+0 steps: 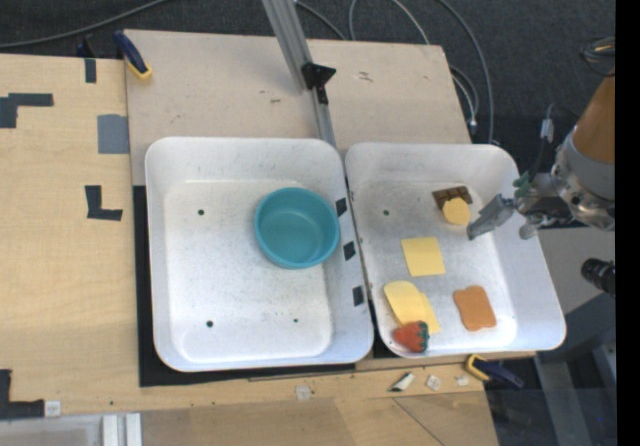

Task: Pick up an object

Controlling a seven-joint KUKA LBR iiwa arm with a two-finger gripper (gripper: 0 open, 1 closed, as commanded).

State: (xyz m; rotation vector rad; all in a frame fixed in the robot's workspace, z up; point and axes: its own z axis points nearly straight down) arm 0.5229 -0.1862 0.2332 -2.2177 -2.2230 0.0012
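On the bench (60,234), two white bins side by side: left bin (160,166), right bin (430,153). In from the right, over the right bin's far right part, the grey arm (590,169) with its orange band, and at its end the gripper (482,222), slanting down and to the left above the bin floor. Impossible to tell how far open; nothing visibly in its grasp. Just left of the gripper tip, close but not clearly touching, a small yellow round piece (457,212) lying against a brown block (447,196). Nearer and a little left, well inside the same bin, a flat yellow square (423,256). Nearer still, a pale yellow oblong (406,300), and touching its near end a red item (410,337) by the bin's near wall. To the right of the oblong, apart from it, an orange slab (474,308). In the left bin, towards its right side, a teal bowl (296,226) standing upright, alone. Beyond the bins, a slanted metal pole (282,9) coming down to the gap between them, with loose cables (400,4) on the dark floor behind. At the bench's far left corner, a blue and yellow clamp (133,54); another such clamp (485,368) at the near edge below the right bin. On the left stretch of the bench, grey and black tape patches (112,132).
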